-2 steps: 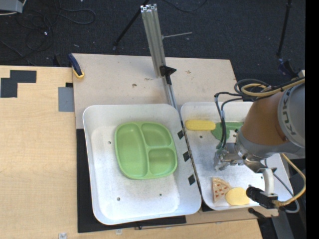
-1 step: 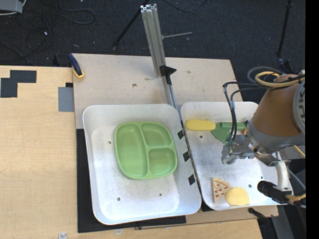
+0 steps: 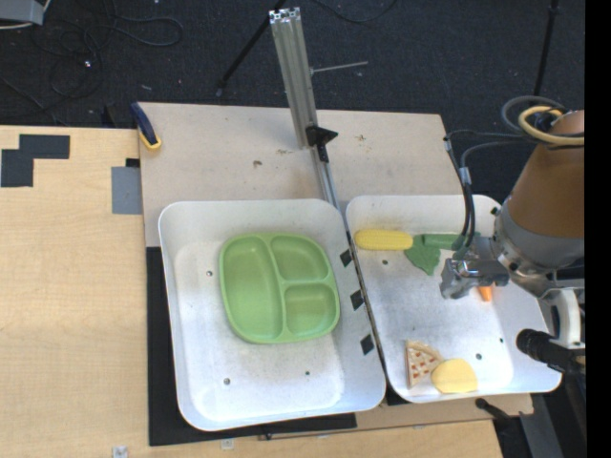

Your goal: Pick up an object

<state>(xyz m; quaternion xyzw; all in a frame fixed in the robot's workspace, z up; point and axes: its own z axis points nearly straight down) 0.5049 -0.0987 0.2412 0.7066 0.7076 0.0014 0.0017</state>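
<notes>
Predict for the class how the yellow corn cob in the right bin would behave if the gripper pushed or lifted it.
The corn cob looks cylindrical and lies on its side, so a push would probably roll it. Its toy-like look suggests it is stiff and light. Its rounded sides might slip from two fingers.

The grey arm [image 3: 549, 198] reaches in from the right, pincer [image 3: 460, 280] lowered.

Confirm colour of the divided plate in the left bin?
Light green all over, no pattern. The divided plate shows in the camera view, lying in the left bin.
</notes>
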